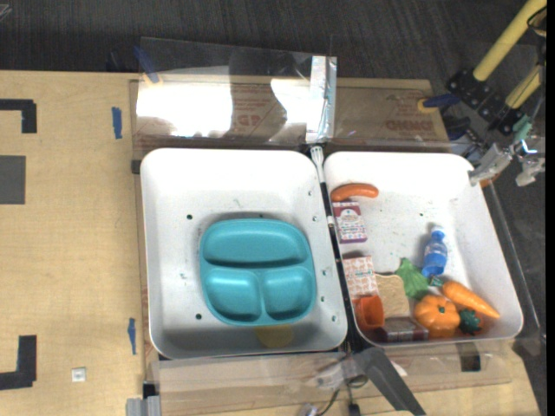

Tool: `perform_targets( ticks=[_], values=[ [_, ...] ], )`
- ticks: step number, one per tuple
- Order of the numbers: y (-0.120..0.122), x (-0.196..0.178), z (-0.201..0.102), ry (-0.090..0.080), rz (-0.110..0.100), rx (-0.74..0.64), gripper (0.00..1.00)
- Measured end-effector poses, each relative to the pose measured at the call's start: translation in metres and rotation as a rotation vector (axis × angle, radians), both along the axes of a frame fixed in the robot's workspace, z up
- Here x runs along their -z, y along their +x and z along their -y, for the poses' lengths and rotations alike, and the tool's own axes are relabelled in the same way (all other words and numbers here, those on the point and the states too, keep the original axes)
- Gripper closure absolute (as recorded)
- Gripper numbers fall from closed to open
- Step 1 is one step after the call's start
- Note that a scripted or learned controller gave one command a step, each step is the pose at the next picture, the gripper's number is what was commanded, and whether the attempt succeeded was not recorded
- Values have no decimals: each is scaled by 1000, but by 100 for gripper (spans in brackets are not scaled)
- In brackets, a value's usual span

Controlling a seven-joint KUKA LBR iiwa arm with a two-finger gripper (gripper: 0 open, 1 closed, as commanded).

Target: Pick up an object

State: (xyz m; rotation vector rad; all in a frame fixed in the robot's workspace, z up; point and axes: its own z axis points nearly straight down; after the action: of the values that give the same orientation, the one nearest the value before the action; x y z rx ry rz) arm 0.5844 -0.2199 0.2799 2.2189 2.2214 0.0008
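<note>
The arm stands clear of both bins at the upper right, and its gripper [507, 159] hangs over the far right corner of the right bin [408, 189]; whether it is spread or pressed together cannot be told, and nothing is seen in it. The pickable items lie in the right bin: a hot dog [355, 191], a small carton [349, 224], a blue bottle [434, 252], a carrot [471, 298] and an orange pumpkin [436, 314] crowded near the front. The left bin [173, 180] holds a teal divided tray [257, 269].
</note>
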Motion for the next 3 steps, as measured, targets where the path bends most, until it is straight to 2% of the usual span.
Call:
perform_targets(
  ticks=[1,2,3],
  values=[
    [-21,42,2,3,-4,111,0],
    [20,106,-76,4,-8,353,0],
    [58,192,-101,1,5,440,0]
  ],
)
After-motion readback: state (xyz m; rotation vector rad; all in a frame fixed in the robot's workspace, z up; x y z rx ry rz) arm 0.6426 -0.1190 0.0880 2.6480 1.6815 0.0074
